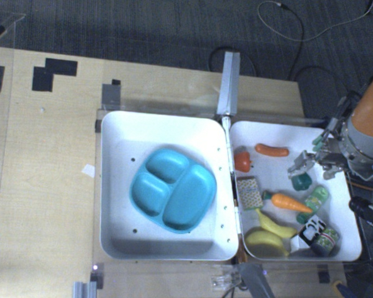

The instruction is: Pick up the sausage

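We see the sausage (272, 150) as a small, smooth orange-red link with rounded ends, lying flat on the white floor of the right bin (350, 250), toward its far side. It rests apart from everything else: the far wall of the bin lies just beyond it, the red tomato-like piece (242, 160) sits to its left near the divider between the bins, and bare white floor opens on its near side before the patterned sponge (249, 193) and the carrot (289, 202). To its right there is a short stretch of bare floor, then the gripper (313, 160), which hangs over the right half of that bin just above a dark green block (301, 180); its fingers look spread somewhat, with nothing between them. The sausage's long axis runs left to right, nearly parallel to the bin's far wall, with the right end dipping very slightly toward the near side. Farther toward the near edge, the bin is crowded with a banana (276, 227), a yellow-green fruit (267, 242), a green bottle (317, 197) and a dark carton (320, 235). The left bin (112, 172) holds a blue divided plate (173, 188).
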Robot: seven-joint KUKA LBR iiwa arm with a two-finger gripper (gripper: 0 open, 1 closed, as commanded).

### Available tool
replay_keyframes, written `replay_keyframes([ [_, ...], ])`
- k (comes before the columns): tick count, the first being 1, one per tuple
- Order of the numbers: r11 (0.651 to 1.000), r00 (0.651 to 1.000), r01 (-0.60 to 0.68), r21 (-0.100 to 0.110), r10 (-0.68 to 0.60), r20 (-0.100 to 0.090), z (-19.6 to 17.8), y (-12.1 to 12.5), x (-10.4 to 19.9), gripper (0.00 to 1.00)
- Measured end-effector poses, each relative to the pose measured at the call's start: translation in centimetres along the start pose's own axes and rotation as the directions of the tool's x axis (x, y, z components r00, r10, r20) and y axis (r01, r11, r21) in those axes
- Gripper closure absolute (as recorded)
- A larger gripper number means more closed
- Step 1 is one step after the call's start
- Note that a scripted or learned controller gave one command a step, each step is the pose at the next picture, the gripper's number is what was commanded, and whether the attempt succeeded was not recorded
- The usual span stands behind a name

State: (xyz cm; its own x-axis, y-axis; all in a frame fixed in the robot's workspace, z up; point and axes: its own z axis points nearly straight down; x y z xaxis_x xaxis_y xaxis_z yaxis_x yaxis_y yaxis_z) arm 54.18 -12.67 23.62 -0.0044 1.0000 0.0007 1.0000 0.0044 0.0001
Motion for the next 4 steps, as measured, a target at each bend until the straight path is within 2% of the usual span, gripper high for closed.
replay_keyframes([
  [1, 1.000, 1.000, -0.028, -0.002, 0.028, 0.000, -1.2, 6.0, 0.1, 0.00],
  [2, 0.999, 0.999, 0.053, -0.001, -0.053, 0.000, 7.0, 11.5, 2.0, 0.00],
  [3, 0.999, 0.999, 0.038, -0.004, -0.038, 0.001, 14.2, 12.7, 2.4, 0.00],
  [4, 0.998, 0.998, 0.066, -0.008, -0.066, 0.003, 14.9, 9.6, -2.6, 0.00],
])
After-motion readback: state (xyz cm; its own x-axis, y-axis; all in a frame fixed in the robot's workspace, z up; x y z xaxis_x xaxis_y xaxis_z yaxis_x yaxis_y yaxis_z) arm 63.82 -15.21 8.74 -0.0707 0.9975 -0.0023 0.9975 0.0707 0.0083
